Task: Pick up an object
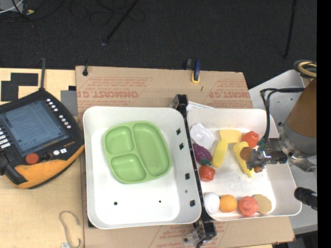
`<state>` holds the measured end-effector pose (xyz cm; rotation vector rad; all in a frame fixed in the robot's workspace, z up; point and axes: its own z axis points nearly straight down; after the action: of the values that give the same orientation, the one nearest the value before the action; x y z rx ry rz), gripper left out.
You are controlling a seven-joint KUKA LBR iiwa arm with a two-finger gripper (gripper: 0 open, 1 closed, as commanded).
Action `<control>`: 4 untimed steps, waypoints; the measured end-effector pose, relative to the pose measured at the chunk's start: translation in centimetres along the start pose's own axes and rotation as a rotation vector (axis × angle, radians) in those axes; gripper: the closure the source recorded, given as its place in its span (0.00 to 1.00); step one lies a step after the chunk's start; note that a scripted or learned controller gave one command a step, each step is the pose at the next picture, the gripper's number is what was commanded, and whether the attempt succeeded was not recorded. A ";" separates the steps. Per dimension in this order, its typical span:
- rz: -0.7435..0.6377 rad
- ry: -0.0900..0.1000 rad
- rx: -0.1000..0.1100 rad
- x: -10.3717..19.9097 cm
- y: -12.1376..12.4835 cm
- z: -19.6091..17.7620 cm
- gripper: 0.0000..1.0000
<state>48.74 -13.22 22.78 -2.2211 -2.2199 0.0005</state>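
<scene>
Camera view: perhaps ten toy foods (228,203).

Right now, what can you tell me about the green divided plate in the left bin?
The green divided plate is pale lime, looks like smooth plastic, and has rounded corners. Raised ridges split it into three compartments: two on its left side, one long one on its right. All three look bare. It lies flat and slightly rotated on the floor of the left white bin, nearer the bin's far side, with nothing else touching it.
</scene>
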 end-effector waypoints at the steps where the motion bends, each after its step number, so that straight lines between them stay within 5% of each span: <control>1: -0.004 0.001 0.002 4.1 2.6 1.1 1.00; 4: -0.004 0.001 -0.001 16.6 11.4 -0.6 1.00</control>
<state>60.16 3.32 23.42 -2.2169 -2.2247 -0.0014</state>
